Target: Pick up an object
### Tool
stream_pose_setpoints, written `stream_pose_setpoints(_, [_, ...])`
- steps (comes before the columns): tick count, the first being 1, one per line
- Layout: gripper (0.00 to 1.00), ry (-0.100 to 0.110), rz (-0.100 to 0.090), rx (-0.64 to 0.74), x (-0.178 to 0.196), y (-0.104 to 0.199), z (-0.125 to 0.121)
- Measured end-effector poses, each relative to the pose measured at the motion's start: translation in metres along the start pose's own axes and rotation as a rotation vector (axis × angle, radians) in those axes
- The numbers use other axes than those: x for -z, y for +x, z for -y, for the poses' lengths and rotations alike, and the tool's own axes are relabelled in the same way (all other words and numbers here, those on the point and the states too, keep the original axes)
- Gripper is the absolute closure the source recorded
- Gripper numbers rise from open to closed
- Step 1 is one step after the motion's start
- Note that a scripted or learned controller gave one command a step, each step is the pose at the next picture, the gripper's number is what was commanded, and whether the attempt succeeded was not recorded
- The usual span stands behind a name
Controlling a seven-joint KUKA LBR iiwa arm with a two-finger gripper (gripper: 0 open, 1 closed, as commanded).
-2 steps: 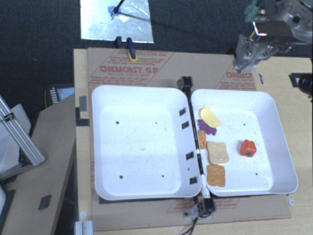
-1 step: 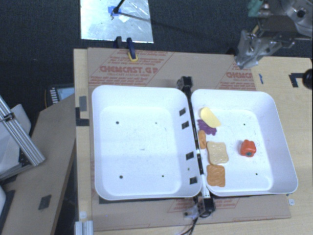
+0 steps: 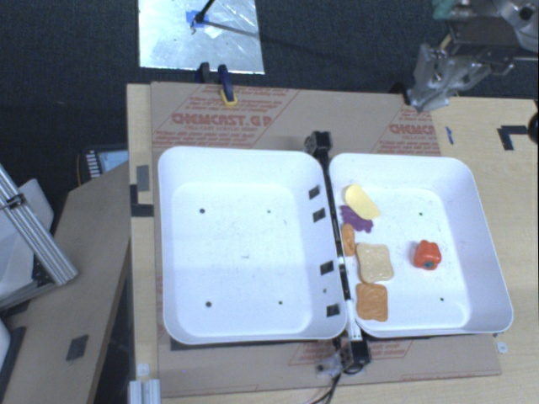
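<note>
The right bin holds several small objects: a yellow oval piece, a purple piece, a thin orange strip, a beige toast slice, an orange-brown cracker and a red-orange pepper. My gripper hangs high at the upper right, above the cardboard behind the right bin and well clear of the objects. Nothing shows between its fingers.
The left bin sits beside the right one, joined by a black clip strip. A shiny metal sheet lies at the back left. An aluminium frame stands at the left edge.
</note>
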State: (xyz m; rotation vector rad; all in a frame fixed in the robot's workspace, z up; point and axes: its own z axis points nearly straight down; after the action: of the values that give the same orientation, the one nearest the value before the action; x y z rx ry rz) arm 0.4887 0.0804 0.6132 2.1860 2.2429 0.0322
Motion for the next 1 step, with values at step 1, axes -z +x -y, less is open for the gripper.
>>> stream_pose_setpoints(1, [1.0,-0.002,-0.001,0.002,0.0113,0.0002,-0.0004])
